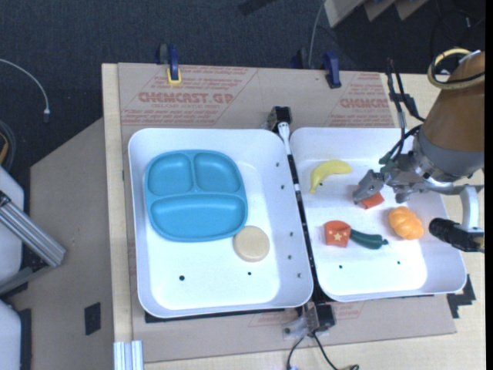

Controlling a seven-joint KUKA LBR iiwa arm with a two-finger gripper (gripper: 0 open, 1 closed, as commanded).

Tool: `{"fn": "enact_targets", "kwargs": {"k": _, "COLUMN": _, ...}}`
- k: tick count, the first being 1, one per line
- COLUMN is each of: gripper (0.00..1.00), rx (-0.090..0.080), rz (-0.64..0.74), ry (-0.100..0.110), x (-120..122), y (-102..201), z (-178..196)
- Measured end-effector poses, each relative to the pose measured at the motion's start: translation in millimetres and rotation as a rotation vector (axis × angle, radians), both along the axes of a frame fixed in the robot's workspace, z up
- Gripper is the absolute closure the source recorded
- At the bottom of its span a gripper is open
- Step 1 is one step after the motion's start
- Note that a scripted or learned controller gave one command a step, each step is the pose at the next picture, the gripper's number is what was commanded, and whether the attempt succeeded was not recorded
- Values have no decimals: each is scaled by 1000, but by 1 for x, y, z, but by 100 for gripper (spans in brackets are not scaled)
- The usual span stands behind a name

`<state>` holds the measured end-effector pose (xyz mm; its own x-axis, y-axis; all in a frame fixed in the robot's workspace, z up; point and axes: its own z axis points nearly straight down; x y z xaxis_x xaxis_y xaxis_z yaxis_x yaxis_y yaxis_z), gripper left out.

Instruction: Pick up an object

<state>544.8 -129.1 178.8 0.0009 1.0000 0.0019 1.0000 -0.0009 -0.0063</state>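
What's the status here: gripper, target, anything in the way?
Gripper low in right bin, over small red-orange piece; grasp not confirmed. Banana close to its left. Orange fruit, red block, green vegetable lie apart.

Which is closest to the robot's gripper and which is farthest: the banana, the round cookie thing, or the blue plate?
Seen from the camera above, starting at the gripper:
1. Yellow banana, in the right bin, just left of the gripper.
2. Round tan disc, in the left bin, near its lower right.
3. Blue divided plate, left bin, farthest over.
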Motion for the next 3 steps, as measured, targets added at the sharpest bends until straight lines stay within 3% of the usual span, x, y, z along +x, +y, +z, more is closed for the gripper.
{"fn": "enact_targets", "kwargs": {"k": 1, "gripper": 0, "rx": 0, "rz": 0, "ry": 0, "x": -3, "y": -3, "z": -44}}
{"fn": "enact_targets", "kwargs": {"k": 2, "gripper": 100, "rx": -2, "rz": 0, "ry": -7, "x": -2, "y": -3, "z": -31}}
{"fn": "enact_targets", "kwargs": {"k": 3, "gripper": 100, "rx": -4, "rz": 0, "ry": -11, "x": -6, "y": -10, "z": 26}}
